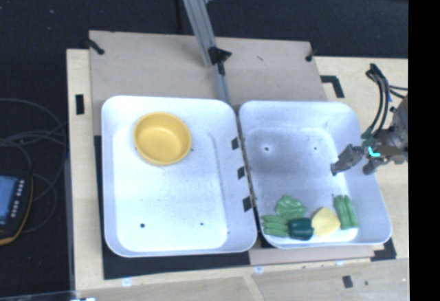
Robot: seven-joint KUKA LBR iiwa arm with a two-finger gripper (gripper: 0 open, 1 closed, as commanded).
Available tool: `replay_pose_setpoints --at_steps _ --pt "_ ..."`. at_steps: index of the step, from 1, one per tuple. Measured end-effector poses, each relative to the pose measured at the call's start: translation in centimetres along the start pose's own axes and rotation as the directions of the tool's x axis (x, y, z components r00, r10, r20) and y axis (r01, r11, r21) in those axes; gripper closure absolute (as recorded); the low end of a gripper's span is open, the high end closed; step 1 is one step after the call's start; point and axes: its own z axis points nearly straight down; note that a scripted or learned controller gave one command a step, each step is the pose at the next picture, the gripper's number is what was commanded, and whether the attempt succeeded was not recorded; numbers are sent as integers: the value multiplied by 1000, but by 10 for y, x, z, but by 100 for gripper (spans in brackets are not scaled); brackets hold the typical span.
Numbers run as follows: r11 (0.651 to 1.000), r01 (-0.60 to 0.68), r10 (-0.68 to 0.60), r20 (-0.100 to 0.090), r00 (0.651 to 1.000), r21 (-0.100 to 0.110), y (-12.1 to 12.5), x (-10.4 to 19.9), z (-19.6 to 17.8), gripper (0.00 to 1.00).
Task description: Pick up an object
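Pale wood forms the bench (172, 286), and two shallow white bins sit side by side on it over a dark mat. Nearest the camera, along the front wall of the right bin (295, 128), lies a small cluster of objects: a dark teal block (300, 228) in the middle, a green leafy piece (289, 207) and a green pod-like piece (274, 225) on its left, a yellow lemon-shaped object (326, 222) touching it on the right, and a green ridged piece (345, 211) just beyond that. Further back, the gripper (354, 159) hangs over the right bin's right edge, well apart from the cluster, fingers spread and nothing between them. In the left bin (172, 224), a yellow bowl (162, 138) stands upright near the far-left corner. Beyond the bins, a grey metal rail (196, 7) slants away over black floor.
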Motion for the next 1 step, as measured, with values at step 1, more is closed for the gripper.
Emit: replay_pose_setpoints --at_steps 1 --pt "1000 0 0 0 1000 0 0 0 0 0"
